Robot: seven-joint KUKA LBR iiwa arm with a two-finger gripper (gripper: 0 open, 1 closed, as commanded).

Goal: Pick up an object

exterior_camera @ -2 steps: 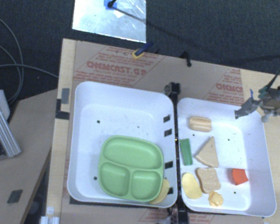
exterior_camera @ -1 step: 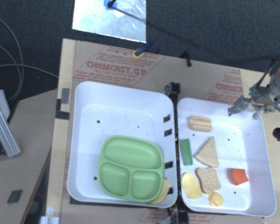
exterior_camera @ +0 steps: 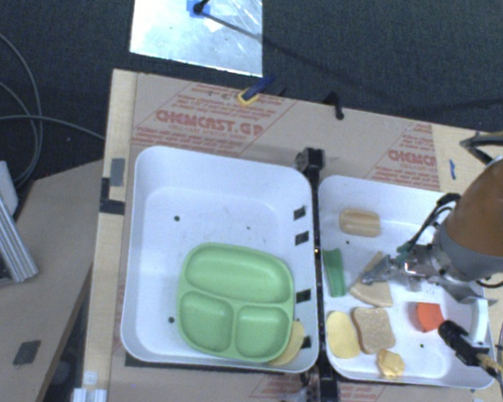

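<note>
A: Bread slice (exterior_camera: 373,329) — that is one of the likelier things to be picked, and it lies flat in the right bin (exterior_camera: 450,371) toward its near edge, between a yellow piece (exterior_camera: 341,334) on one side and an orange block (exterior_camera: 428,316) on the other.

B: And where does the gripper (exterior_camera: 378,270) sit?

A: It hangs low over the middle of the right bin, just above a pale wedge (exterior_camera: 372,294) that lies just beyond the bread slice. The arm (exterior_camera: 492,223) comes in from the right, so its wrist covers much of the bin's far right corner.

B: Are the jaws wide or closed?

A: One cannot tell — the metal parts blur together at the tip, and nothing clearly shows between them. Nothing looks lifted; every piece seems to rest on the bin floor.

B: What else lies there?

A: A tan roll (exterior_camera: 360,223) near the far wall, a green stick (exterior_camera: 334,273) along the divider side, and a small yellow lump (exterior_camera: 390,362) at the near rim. The left bin (exterior_camera: 226,183) holds a green divided tray (exterior_camera: 236,302), with a yellow thing (exterior_camera: 293,344) partly tucked under its near right corner.

B: Why are the pieces crowded so?

A: Probably they are simply scattered for random tries. The cluster means a descent may nudge a neighbour rather than close on one piece cleanly.
</note>
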